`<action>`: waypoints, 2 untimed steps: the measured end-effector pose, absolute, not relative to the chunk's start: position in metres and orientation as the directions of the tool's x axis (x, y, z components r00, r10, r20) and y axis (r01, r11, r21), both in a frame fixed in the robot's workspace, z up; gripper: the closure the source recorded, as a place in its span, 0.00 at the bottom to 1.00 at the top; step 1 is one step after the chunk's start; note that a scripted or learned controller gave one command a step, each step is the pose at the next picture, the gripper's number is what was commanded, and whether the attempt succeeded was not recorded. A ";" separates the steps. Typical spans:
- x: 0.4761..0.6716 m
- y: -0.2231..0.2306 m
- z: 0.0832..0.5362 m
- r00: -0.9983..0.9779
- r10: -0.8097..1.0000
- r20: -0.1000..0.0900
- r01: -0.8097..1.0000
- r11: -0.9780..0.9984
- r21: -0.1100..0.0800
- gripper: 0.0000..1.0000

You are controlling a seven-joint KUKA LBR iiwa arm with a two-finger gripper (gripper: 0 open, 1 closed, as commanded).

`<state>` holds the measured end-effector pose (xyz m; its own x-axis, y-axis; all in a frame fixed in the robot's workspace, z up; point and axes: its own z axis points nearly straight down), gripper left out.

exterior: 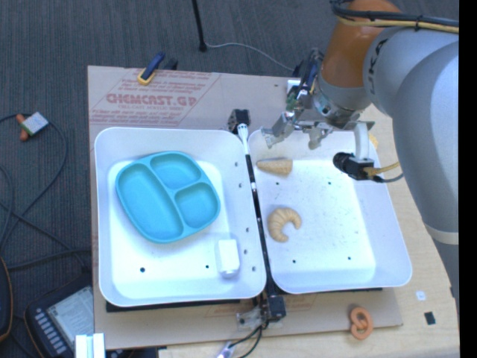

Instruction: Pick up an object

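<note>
At the near edge of the bench, one small orange ring [361,322] lay on the board, just outside the right bin [387,252]. Two shallow white bins sat side by side, their inner rims touching. Nearest in the left bin [108,200] lay one small white block [227,256], close to the shared rim. Beyond it rested one blue tray [168,195] with three compartments, tilted across the bin's middle. Across the divide, the right bin held two pastry pieces: one curled croissant [284,223] near its left-centre, and farther back one tan roll [274,167] lying close to the far-left corner. Both pieces lay apart from each other on the bin floor. Above the far rim of that bin hung the gripper [300,133], its two fingers spread, with nothing between them; the left fingertip stood just beyond the roll without touching it. Farther still, one blue-and-yellow tool [151,67] lay on the cardboard sheet [156,99] behind the bins.
</note>
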<state>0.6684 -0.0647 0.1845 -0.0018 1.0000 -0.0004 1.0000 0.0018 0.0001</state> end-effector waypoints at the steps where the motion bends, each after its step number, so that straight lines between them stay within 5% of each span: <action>1: 0.618 -0.098 0.097 0.001 1.000 -0.001 1.000 -0.001 -0.004 0.00; 2: 0.534 -0.134 0.087 0.002 1.000 -0.003 1.000 -0.002 0.003 0.00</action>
<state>0.5344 -0.1343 0.0874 0.0017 1.0000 -0.0028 1.0000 -0.0016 0.0034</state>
